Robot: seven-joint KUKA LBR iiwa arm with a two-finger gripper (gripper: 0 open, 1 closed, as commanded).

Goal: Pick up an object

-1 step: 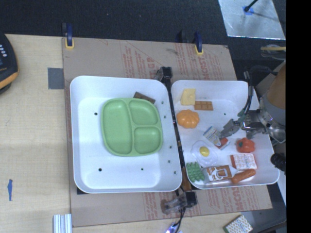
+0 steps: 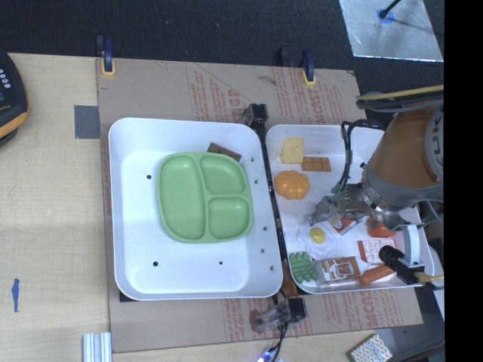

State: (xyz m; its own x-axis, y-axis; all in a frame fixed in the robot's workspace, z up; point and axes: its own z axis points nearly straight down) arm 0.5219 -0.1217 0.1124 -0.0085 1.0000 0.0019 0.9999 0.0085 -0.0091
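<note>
Broadly, the bench (image 2: 53,202) is pale wood, and a sheet of brown cardboard (image 2: 189,89) lies on it, clipped at its far edge by two blue-and-yellow clamps (image 2: 107,55). On the cardboard sit my two white bins side by side. The left bin (image 2: 136,270) carries a green divided plate (image 2: 204,197), three compartments, lying flat near the bin's middle; a small dark brown piece (image 2: 225,151) peeks out just behind the plate's far rim. The right bin (image 2: 332,133) holds the small things I could pick from.

My arm (image 2: 404,157) comes in from the right, its orange band above the wrist hanging over the right bin's far right part. My claw (image 2: 337,211) is low over the middle of that bin, among the items; whether it is wide, narrow or gripping anything I cannot tell.

Next by size: an orange pumpkin-shaped toy (image 2: 291,185) near the bin's left wall, a printed box (image 2: 339,269) at the near edge, a pale yellow block (image 2: 292,150) at the far left corner with a brown waffle-like bar (image 2: 317,164) touching its right side. A green bumpy piece (image 2: 301,266) lies at the near left corner, just beside the box. A fried-egg toy (image 2: 317,236) with a yellow yolk lies just below my claw.
</note>
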